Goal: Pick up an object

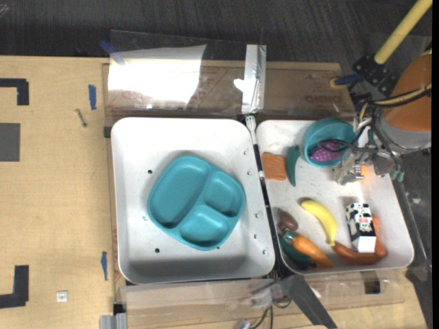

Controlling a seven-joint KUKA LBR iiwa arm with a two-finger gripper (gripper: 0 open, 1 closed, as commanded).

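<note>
Desk (48, 184) carries two white bins. Left bin (130, 142) holds a teal divided plate (197, 201) mid-frame. Right bin (405, 242) has the arm (411, 108) over its upper right. Teal bowl (329, 141) touches gripper (357, 170) on its left; can't tell its state. Banana (320, 218), cow-print box (361, 226), carrot (309, 247), sausage (357, 254) lie below gripper, apart. Orange block (274, 167) at bin's left.
</note>
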